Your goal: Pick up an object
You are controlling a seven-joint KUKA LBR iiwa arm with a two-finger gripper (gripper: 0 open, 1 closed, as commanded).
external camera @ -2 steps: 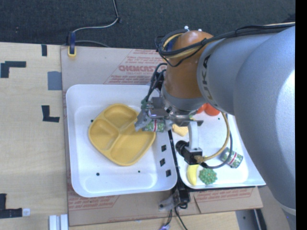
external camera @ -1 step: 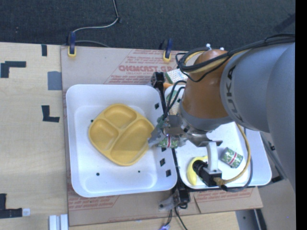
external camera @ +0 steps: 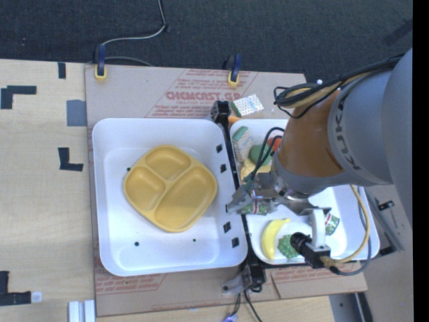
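Note:
A yellow divided plate (external camera: 171, 187) lies in the left white bin (external camera: 110, 146). The right white bin (external camera: 355, 247) holds a yellow banana-like piece (external camera: 271, 236), a green leafy item (external camera: 288, 247), a small carton with red and green print (external camera: 332, 223), a green object (external camera: 258, 152) and a pale packet (external camera: 241, 141). The arm's orange wrist band (external camera: 312, 139) hangs over the right bin. My gripper (external camera: 253, 203) sits low at that bin's left side, just above the banana piece, near the wall between the bins.
A cardboard sheet (external camera: 194, 96) lies under both bins, held by two yellow clamps (external camera: 100, 69). A small patterned card (external camera: 248, 104) rests behind the right bin. Cables (external camera: 348, 263) loop over the right bin's front.

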